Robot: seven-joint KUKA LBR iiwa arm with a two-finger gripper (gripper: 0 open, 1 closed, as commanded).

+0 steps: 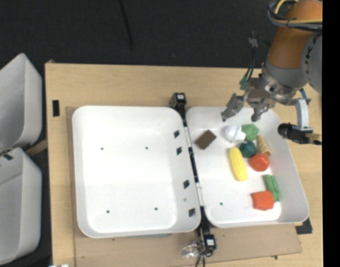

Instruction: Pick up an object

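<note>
Wooden counter [119, 85] carrying two white bins. End effector [245, 113] hovering with fingers spread, gripping nothing, just above white ball [232, 133] in right bin [292, 204]. Corn cob [238, 163] lying below ball, brown block [205, 139] left of it.

A flat light-brown wooden bench [119, 85] carries two shallow white plastic bins, left bin [86, 204] and right bin [295, 202], touching side by side.
</note>
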